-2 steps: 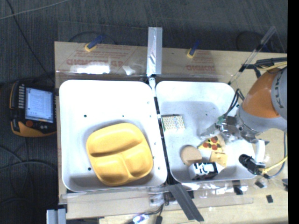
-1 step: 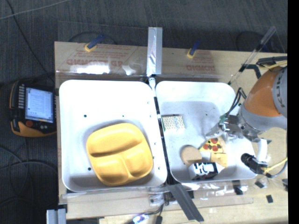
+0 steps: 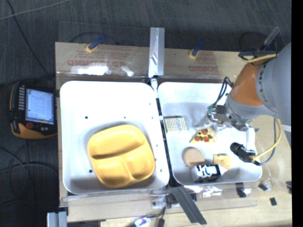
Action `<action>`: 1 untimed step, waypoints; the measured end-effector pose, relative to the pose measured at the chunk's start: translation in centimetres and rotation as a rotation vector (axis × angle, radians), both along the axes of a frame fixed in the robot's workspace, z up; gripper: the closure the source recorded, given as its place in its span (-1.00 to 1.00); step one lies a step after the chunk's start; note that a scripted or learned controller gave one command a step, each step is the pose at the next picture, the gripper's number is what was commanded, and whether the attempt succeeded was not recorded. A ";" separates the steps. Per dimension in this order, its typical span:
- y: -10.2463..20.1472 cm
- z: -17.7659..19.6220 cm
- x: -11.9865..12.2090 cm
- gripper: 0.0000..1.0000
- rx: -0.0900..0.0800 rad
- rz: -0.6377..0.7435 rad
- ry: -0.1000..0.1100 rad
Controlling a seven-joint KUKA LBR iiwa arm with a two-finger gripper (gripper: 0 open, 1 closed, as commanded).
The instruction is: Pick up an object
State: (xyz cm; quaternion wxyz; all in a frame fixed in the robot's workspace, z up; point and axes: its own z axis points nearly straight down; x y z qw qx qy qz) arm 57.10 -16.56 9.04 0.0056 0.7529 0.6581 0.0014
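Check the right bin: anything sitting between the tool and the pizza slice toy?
Nothing visible. The tool hangs right beside the pizza slice toy, no item between them. The round tan piece and patterned card lie off to the side.

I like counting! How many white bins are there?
2. The left bin holds a yellow tray; the right bin holds small toys, under the arm.
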 end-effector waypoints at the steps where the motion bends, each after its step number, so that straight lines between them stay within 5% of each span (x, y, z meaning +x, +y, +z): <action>1: 3.3 15.2 -6.5 1.00 0.005 0.018 0.018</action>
